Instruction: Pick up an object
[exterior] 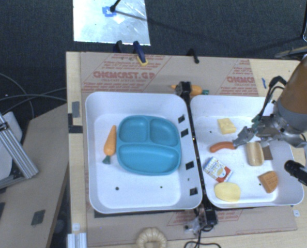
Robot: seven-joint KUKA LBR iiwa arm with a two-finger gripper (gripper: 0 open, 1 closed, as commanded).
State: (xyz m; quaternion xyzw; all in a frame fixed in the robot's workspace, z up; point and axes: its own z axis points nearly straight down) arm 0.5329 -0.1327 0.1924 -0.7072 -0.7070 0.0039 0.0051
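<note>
The right bin (pixel 293 138) holds several food items: a pale yellow cheese wedge (pixel 226 125), a red-orange sausage (pixel 221 147), a tan bread roll (pixel 254 154), a small red and white packet (pixel 217 169), a yellow lemon-like lump (pixel 227 191) and an orange-brown toast piece (pixel 268 181). My gripper (pixel 251 140) hangs low over the bin's middle, just above the bread roll and right of the sausage's end. Nothing is visibly lifted off the bin floor.
The left bin (pixel 99 154) carries a blue divided plate (pixel 147 144) and an orange carrot (pixel 109 141) beside it. A black-clipped ridge (pixel 192 149) separates the bins. The grey arm (pixel 298 107) covers the right bin's far right side.
</note>
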